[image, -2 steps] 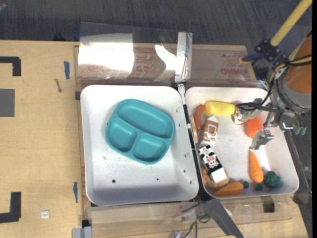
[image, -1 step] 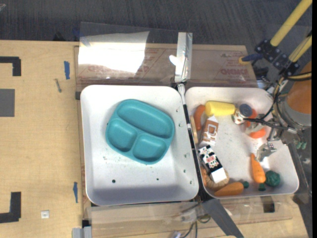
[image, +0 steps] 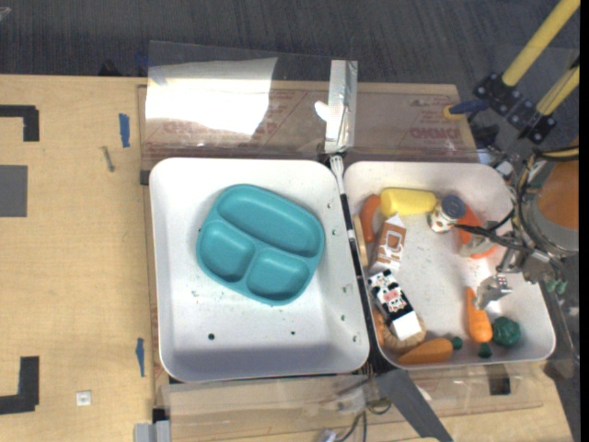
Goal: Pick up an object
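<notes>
Nearest you, along the front wall of the right bin [image: 538,353], lies an orange carrot-shaped toy [image: 433,349], and just right of it a second small carrot [image: 478,321] sits tilted beside a dark green broccoli-like piece [image: 505,331]. Left of those, a black-and-white cow-print carton [image: 394,303] lies on its side, its lower end close to the orange toy.

Look at the right side of that bin and you find the gripper [image: 497,288] low over the floor, just above the small carrot and apart from it. You cannot tell from this angle whether its fingers are spread or pressed together, and nothing shows between them. The arm [image: 557,210] comes in over the bin's right wall, its orange band showing at the frame edge.

Move up the bin and you see a white and brown carton [image: 390,243] leaning against the left wall beside an orange piece [image: 370,215]. Past it, a yellow block [image: 408,201] lies near the back wall, with a round blue and white item [image: 450,208] just to its right, and a red-orange piece [image: 471,228] beside that.

Over in the left bin [image: 184,330] a teal divided plate [image: 260,242] rests near the middle, tilted across the floor. Farthest back, a clear plastic sheet [image: 212,99] stands behind both bins.
</notes>
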You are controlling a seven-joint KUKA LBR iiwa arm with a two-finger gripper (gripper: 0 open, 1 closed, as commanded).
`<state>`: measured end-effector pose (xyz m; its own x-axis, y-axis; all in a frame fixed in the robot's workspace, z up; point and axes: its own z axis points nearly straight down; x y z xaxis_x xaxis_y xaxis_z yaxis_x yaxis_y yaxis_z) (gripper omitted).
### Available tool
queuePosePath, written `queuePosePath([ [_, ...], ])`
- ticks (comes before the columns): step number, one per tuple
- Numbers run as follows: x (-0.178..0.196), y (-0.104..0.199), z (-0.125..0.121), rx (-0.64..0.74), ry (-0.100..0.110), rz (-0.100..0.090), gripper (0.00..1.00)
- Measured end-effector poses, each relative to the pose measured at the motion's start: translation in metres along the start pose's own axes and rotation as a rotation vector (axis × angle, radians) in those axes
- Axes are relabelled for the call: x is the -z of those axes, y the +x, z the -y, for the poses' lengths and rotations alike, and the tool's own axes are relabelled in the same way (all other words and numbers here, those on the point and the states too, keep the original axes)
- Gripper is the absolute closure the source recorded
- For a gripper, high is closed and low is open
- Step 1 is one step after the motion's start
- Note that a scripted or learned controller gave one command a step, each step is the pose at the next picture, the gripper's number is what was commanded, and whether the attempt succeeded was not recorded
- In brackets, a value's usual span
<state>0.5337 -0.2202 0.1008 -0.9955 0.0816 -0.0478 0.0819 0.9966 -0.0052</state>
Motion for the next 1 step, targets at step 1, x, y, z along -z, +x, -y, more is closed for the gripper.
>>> queuePosePath([
  [1, -0.0104, 0.0271, -0.0205, -0.019, -0.005, -0.031, 0.00],
])
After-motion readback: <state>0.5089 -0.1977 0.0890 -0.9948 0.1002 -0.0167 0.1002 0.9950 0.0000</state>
